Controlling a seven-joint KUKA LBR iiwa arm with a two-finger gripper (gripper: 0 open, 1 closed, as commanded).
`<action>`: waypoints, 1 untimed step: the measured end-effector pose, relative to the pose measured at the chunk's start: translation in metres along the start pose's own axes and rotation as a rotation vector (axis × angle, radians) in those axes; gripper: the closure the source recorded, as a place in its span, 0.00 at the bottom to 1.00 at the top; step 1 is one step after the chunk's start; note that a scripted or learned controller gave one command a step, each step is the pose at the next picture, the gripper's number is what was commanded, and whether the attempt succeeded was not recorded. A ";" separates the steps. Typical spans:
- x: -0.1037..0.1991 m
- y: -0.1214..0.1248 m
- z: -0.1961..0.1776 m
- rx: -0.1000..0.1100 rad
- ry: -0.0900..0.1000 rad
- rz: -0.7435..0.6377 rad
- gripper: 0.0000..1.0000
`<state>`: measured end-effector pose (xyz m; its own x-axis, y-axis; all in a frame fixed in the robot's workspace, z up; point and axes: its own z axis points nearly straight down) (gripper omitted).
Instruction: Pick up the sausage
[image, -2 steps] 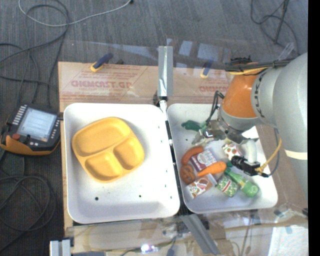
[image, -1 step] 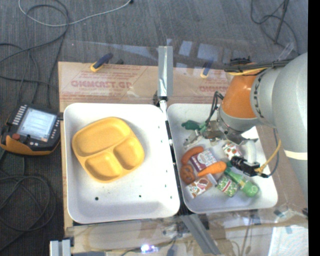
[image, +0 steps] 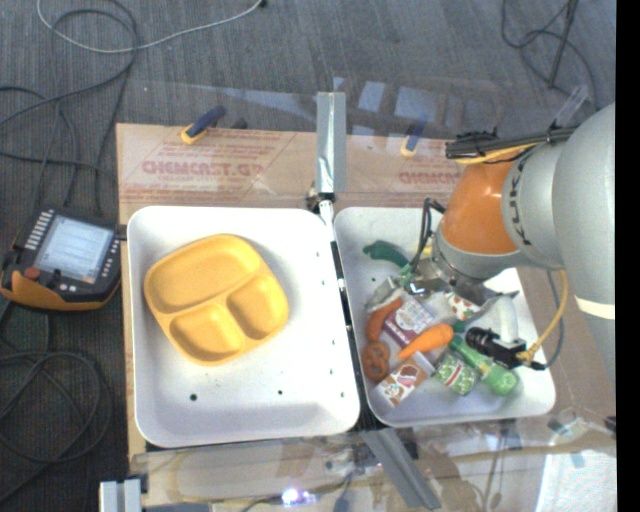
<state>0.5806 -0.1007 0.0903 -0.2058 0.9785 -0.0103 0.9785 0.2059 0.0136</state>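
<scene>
The sausage (image: 382, 319) is a short reddish-brown piece lying at a slant near the left wall of the right bin (image: 541, 402). My gripper (image: 408, 290) hangs low over the bin, just above and to the right of the sausage's upper end, under the orange wrist band. Its tip is close to the sausage, but whether it touches it is unclear. A purple-and-white packet (image: 412, 321) lies right beside the sausage.
An orange carrot (image: 426, 342), a brown round piece (image: 376, 361), a small carton (image: 402, 382), a green bottle (image: 488, 371) and a green item (image: 385, 252) crowd the right bin. The left bin (image: 200, 420) holds a yellow divided tray (image: 215, 297).
</scene>
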 end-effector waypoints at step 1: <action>0.002 0.002 -0.010 -0.004 0.006 0.000 1.00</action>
<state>0.5819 -0.0986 0.1002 -0.2057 0.9786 -0.0043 0.9784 0.2057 0.0178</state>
